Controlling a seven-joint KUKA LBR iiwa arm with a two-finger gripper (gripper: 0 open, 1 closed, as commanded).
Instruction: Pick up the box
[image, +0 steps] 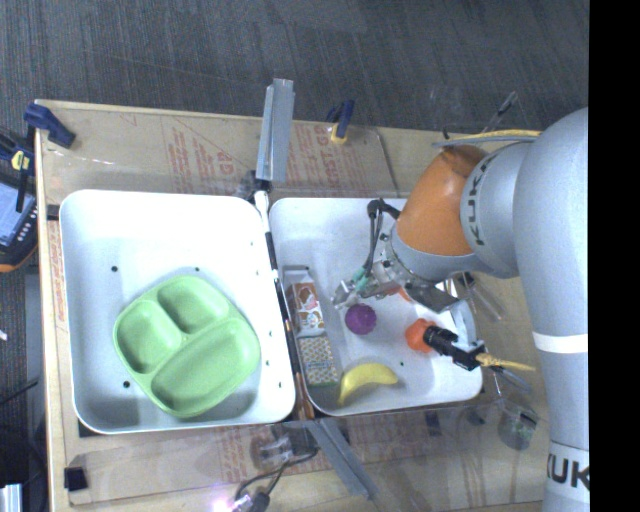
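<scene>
1. The box (307, 306) lies flat in the right bin (300, 215), against its left wall, long side along the divider. A second, patterned packet (317, 359) sits just below it, touching or nearly so.
2. Nothing lifts the box; it looks untouched on the bin floor. Judgement: the pick is not done.
3. The gripper (352, 290) hangs low over the middle of the right bin, just right of the box and above a purple ball (361, 319). It looks apart from the box. Spread or pressed together: cannot tell, too small and cluttered here.
4. Other items in the right bin: yellow banana (368, 379) near the front wall, orange object (419, 334) with a dark end to the right, under the arm (480, 220).
5. The left bin (90, 225) holds a green divided plate (188, 344), well apart from the action.
6. Left to do, as judged: shift left over the box, close on it, raise it clear. Risk: the wall and the neighbouring packet crowd the grasp.
</scene>
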